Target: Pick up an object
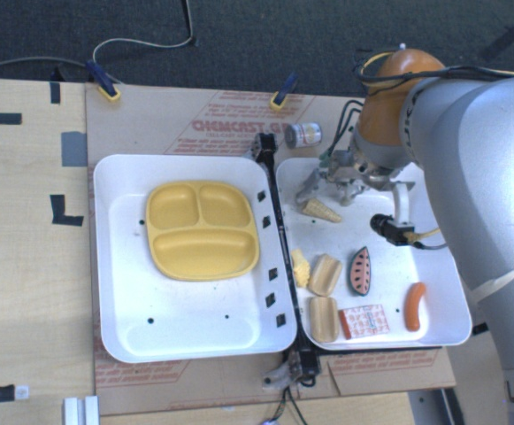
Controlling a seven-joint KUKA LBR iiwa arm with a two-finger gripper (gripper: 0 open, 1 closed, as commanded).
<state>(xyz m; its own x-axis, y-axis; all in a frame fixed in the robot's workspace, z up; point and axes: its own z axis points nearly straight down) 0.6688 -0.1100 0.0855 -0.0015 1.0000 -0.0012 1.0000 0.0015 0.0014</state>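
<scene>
Two white bins sit side by side on the bench: the left bin [119,264] carries a yellow divided plate [203,229], and the right bin [456,312] holds the loose toy food. The gripper [320,187] is down in the far-left part of the right bin, its grey fingers [308,189] spread apart with nothing between them, as far as I can make out from this slant. Just beside the fingertips lies a pale yellow cone-shaped piece [321,210], possibly touching them. Nearer the front are two tan bread-like pieces [324,275], a small yellow chunk [300,268] by the divider, a watermelon slice [359,271], a red-and-white printed packet [364,321] and an orange sausage [413,306]. A small clear jar [305,135] lies on the cardboard behind the bins.
</scene>
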